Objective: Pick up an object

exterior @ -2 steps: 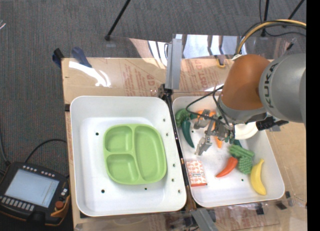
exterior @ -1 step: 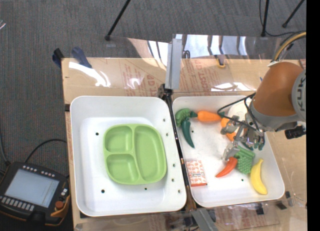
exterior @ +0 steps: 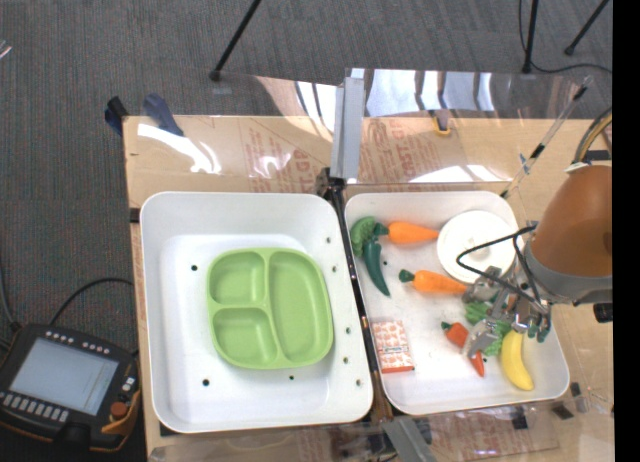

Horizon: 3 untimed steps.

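Down in the right bin (exterior: 400, 405), near its right-hand corner, the fingers (exterior: 497, 320) hang low over a small cluster of toy food. Whether they are spread or closed cannot be told, since the metal parts blur into the clutter beneath, and nothing can be seen held between them. Just beside the fingers on the outer side lies a yellow banana (exterior: 516, 359), its long axis running roughly toward the bin's near edge with a slight curve. Right under and slightly inward of the fingers sits a small red-orange piece with a green top (exterior: 462, 334), likely the closest candidate for a grasp. Farther inward lies an orange carrot (exterior: 437, 282), set crosswise, with a white plate (exterior: 478, 242) beyond it. Another carrot (exterior: 412, 233) and a green pepper (exterior: 375, 264) are well apart.
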{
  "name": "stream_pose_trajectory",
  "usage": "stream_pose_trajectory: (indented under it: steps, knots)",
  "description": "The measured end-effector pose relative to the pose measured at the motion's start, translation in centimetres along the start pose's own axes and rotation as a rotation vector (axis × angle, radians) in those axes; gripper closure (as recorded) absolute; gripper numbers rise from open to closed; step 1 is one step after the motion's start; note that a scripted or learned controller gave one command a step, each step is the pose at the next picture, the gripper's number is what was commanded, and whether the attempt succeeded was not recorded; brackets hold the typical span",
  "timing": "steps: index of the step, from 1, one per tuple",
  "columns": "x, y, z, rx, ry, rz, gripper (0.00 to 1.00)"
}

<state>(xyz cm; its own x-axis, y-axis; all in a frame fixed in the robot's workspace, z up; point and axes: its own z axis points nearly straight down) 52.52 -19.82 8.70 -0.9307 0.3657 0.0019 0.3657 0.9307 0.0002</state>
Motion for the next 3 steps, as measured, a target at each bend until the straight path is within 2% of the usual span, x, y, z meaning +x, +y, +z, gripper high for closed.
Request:
stream_pose_trajectory:
  steps: [1, 2, 3]
  knots:
    - [5.4, 0.0, 0.1, -0.001, 0.002, 0.047, 0.00]
    - [7.6, 5.7, 0.1, -0.001, 0.004, 0.219, 0.00]
    - [7.6, 5.8, -0.7, -0.001, 0.007, 0.214, 1.00]
